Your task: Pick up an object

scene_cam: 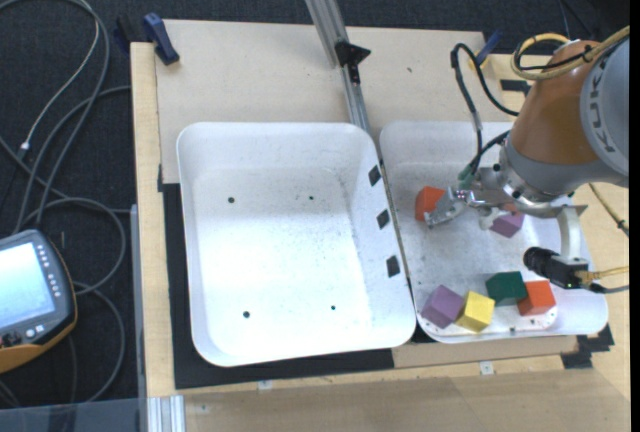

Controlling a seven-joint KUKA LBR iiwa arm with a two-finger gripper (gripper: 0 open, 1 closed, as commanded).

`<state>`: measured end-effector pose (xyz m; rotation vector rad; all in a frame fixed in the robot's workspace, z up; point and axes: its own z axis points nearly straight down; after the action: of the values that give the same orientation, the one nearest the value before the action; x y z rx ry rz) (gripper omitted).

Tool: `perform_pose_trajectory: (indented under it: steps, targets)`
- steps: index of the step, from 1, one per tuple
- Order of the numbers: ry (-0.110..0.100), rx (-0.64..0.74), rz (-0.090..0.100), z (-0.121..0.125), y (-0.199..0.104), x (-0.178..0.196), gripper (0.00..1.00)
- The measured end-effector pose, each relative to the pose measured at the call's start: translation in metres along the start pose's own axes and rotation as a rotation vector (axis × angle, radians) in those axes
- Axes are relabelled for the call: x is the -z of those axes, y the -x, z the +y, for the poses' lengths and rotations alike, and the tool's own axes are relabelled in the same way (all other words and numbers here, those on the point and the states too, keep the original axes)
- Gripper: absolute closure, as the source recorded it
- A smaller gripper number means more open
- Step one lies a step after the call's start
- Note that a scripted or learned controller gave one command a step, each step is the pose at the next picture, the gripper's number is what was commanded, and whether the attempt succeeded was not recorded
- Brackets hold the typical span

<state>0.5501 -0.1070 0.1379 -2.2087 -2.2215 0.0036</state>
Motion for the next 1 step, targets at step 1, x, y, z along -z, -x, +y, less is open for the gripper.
perform_pose_trajectory:
  steps: [1]
  targets:
    - [0.011,-0.001,-0.004,0.1069,-0.0234,-0.0363,0.00]
